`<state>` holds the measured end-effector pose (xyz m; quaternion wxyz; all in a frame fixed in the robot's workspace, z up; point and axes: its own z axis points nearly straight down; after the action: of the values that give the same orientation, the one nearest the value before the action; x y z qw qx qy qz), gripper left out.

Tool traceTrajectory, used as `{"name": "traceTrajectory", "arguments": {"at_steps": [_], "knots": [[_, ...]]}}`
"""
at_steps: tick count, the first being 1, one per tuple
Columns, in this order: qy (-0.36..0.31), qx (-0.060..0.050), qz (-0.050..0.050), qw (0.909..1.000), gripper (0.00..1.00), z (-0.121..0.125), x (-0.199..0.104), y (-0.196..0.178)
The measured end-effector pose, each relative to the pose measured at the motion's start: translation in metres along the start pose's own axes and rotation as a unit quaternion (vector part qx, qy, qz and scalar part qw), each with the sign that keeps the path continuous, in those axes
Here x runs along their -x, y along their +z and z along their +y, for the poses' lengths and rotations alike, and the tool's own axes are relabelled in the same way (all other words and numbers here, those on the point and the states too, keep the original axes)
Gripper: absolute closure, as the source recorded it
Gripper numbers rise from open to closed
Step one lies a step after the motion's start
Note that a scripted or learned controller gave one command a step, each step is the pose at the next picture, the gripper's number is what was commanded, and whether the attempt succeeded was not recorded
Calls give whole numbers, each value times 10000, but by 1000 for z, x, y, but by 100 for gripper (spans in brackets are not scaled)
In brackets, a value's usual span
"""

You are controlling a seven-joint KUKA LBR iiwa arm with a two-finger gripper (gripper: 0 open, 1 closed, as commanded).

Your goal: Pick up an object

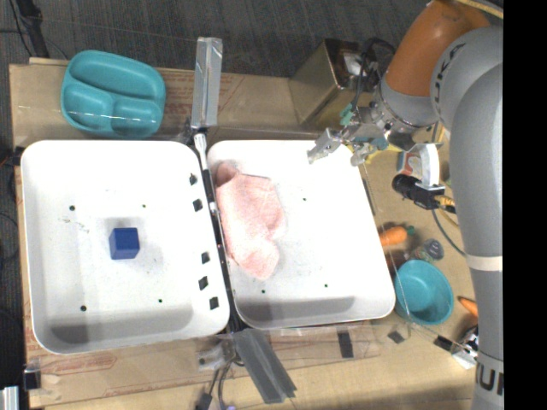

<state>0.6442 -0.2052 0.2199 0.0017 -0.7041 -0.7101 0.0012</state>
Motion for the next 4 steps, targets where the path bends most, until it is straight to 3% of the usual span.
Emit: {"name": "traceTrajectory", "arguments": {"at_steps": [1, 2, 3, 4], "knots": [[-1202, 16, -5, 9927, 0, -40, -36, 128], [-1386, 5, -8, 9903, 0, -42, -93, 127], [-1403, 9, -9, 9901, 100, -41, -92, 116], [-1402, 9, -13, 9901, 0, -41, -92, 116]]}}
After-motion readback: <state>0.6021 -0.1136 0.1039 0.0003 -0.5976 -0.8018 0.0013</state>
